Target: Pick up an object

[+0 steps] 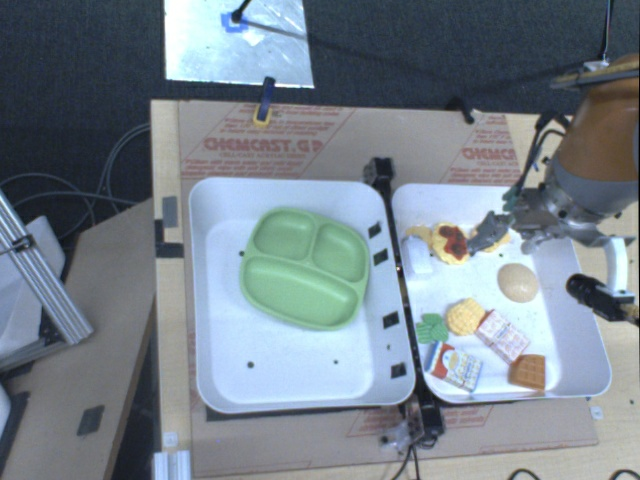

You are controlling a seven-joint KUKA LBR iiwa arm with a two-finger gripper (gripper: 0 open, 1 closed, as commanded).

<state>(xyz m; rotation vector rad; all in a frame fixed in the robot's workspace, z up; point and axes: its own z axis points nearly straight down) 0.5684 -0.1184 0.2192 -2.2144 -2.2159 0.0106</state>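
The right bin holds several small toy foods. A yellow and red piece lies near its back left, with a small white piece beside it. My gripper hangs low over the bin just right of the yellow and red piece, tilted toward it. A beige round piece sits below the gripper. Further forward are a yellow knobbly piece, a green piece, a pink-white packet, a red-white carton and a brown piece.
The left bin bears a green divided plate. A black divider with clips runs between the bins. The grey and orange arm reaches in over the right bin's far right side. A black part juts over that bin's right wall.
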